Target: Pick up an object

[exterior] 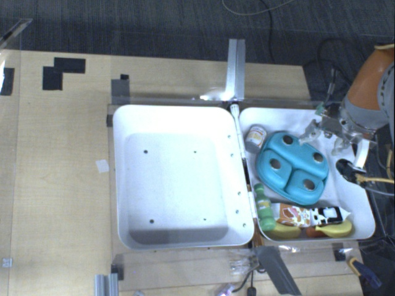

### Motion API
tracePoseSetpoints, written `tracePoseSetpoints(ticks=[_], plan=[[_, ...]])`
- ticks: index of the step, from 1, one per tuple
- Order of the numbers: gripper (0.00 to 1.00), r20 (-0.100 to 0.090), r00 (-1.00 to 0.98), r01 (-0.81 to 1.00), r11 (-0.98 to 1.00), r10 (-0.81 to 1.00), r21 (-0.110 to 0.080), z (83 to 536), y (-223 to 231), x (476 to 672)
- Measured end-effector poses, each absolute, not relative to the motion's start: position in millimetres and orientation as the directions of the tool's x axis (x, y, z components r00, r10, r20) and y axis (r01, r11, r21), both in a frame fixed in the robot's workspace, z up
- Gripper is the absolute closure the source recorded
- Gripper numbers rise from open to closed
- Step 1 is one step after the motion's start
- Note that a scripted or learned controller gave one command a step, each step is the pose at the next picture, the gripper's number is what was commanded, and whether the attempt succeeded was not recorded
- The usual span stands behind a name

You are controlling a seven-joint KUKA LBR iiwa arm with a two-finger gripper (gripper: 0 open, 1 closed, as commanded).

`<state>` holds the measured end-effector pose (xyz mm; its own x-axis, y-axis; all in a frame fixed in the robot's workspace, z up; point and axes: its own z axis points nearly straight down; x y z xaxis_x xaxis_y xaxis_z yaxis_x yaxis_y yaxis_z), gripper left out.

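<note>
The right bin [364,217] holds a large blue moulded tray [293,168] with three round hollows, lying tilted in its middle. A small round tin [255,136] sits at the bin's far left corner. Along the near wall lie a green bottle [263,207], an orange and white packet [305,215] and a yellow banana-shaped toy [336,229]. My gripper [316,131] hangs over the bin's far right part, just beyond the blue tray's upper right edge. Nothing shows between its tips.
The left bin [123,165] stands beside the right one, with a metal divider post [236,66] behind their shared wall. Black tape marks [62,71] lie on the bench at the far left. Cables run behind the bins.
</note>
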<state>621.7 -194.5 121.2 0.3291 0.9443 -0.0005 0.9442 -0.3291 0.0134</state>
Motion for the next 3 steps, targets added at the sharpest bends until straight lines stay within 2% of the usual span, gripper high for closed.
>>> tracePoseSetpoints(ticks=[1, 2, 3], plan=[[0.0, 0.009, 0.419, 0.906, -0.419, 0.908, 0.05, 106.7, -183.4, 596.3], [1.0, 0.008, 0.416, 0.907, -0.416, 0.909, 0.061, 120.3, -184.3, 599.2], [1.0, 0.002, 0.607, 0.795, -0.607, 0.795, 0.004, 185.8, -170.6, 576.3]])
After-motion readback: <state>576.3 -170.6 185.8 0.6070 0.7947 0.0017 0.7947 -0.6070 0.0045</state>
